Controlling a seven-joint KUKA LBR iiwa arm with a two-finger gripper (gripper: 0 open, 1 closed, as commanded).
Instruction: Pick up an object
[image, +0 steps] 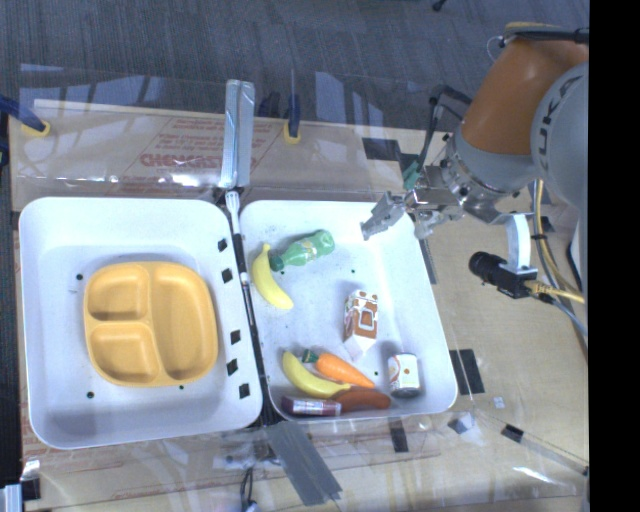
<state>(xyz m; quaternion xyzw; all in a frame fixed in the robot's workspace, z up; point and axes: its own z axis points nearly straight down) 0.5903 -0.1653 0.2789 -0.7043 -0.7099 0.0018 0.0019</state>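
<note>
My gripper hangs over the back right corner of the right bin, open, with nothing between its fingers. Below it in that bin lie a green bottle, a banana, and a small brown-and-white carton. Along the bin's front edge sit a second banana, a carrot, a small can, a brown sausage-like piece and a dark red tube. The gripper touches none of them.
The left bin holds a yellow divided plate. A metal bar stands upright behind the seam between the bins. A black cable fitting and cables hang off the arm to the right of the right bin.
</note>
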